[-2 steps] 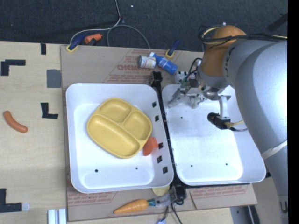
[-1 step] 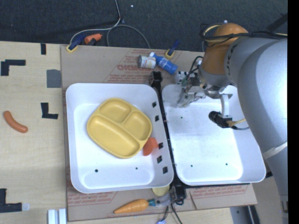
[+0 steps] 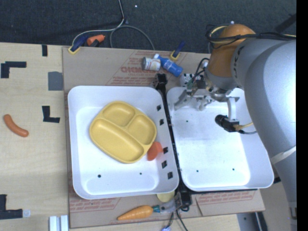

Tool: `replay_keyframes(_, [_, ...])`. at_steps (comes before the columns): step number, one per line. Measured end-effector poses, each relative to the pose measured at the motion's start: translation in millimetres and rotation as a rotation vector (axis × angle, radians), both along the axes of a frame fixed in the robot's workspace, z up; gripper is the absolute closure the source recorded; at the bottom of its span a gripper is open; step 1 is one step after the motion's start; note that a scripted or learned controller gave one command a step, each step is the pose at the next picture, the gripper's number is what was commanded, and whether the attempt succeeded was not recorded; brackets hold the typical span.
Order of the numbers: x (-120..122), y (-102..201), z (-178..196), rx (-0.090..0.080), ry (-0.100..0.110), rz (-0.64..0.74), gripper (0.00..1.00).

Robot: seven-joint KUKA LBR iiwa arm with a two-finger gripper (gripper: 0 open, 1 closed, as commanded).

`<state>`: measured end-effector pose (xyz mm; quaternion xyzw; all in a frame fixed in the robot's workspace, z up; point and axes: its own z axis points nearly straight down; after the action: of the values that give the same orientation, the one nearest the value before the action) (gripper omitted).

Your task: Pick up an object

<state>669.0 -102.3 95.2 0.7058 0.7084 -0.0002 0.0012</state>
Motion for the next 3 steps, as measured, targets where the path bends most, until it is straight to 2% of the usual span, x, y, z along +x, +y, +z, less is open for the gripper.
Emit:
replay_keyframes(2, [-1,5,-10,-0.001,0.003,-0.003,0.00])
replay_keyframes(3, [-29,8,-9,-0.001,-0.003,-0.003,0.00])
